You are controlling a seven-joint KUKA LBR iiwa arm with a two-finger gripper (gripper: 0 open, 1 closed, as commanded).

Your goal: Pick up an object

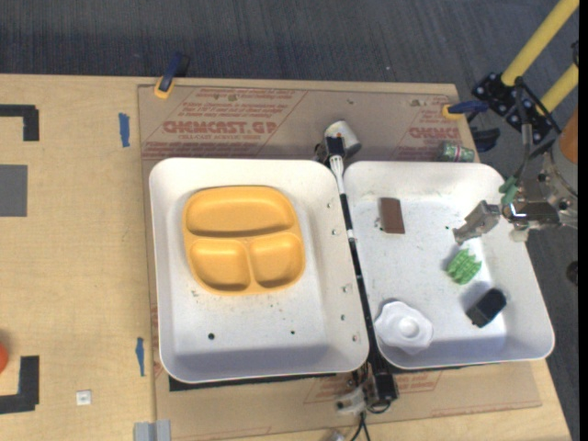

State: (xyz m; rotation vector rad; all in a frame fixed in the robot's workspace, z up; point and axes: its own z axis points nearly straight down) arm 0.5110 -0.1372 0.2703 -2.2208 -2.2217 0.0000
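The right white bin [519, 338] holds a small brown block [391, 215] near its back, a green knobbly toy [464, 266] towards its right side, a black object [486, 307] by the front right corner and a white rounded object [404, 327] at the front left. My gripper [475, 222] reaches in over the bin's right rim. It hovers just above and behind the green toy, and nothing shows in its grasp.
A yellow three-compartment tray [244, 237] lies in the left white bin [175, 338]. Blue clamps [170, 73] pin the cardboard sheet under the bins. Yellow poles [542, 35] and a black clamp stand at the back right. A small green item [457, 152] lies behind the right bin.
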